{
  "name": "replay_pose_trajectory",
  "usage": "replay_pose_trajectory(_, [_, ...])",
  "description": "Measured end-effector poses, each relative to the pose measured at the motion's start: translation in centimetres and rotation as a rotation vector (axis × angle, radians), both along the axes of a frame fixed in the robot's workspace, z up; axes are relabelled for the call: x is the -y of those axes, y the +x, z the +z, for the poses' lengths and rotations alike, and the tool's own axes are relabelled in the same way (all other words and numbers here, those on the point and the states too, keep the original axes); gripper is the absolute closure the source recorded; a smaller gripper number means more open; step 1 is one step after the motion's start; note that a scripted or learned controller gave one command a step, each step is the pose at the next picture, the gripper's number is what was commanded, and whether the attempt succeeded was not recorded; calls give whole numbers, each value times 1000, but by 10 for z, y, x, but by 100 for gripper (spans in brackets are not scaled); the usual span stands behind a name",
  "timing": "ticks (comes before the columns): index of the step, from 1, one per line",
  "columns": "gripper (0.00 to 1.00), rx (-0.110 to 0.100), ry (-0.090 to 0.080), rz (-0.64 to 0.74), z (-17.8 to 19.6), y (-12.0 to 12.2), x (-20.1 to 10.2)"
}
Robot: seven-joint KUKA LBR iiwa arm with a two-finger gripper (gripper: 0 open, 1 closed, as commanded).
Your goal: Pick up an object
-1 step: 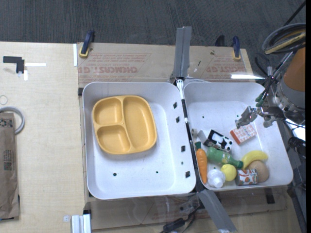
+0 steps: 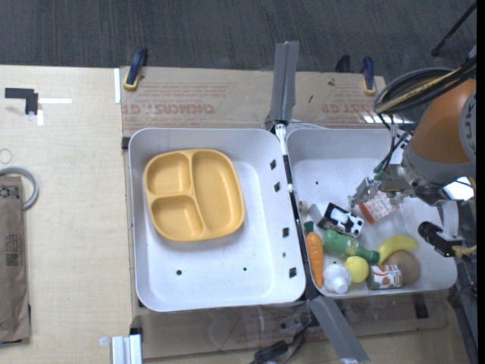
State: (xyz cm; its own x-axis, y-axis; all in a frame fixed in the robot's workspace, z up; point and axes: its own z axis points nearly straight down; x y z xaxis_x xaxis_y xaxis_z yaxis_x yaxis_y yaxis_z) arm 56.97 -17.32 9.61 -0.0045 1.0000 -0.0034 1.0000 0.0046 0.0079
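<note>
Jaws [image 2: 369, 193] down in the right bin [image 2: 333, 154]
Couldn't tell their state; toy pile [image 2: 356, 252] sat just below-left.

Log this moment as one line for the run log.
arm over right bin | toys heaped front | yellow plate in left bin | nothing lifted
</note>
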Motion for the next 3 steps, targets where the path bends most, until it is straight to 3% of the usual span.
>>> replay_pose_trajectory(1, [100, 4, -3, -1, 9, 2, 2])
replay_pose_trajectory(2, [100, -12, 2, 273, 83, -19, 25])
replay_pose_trajectory(3, [100, -15, 4, 68, 107, -56, -37])
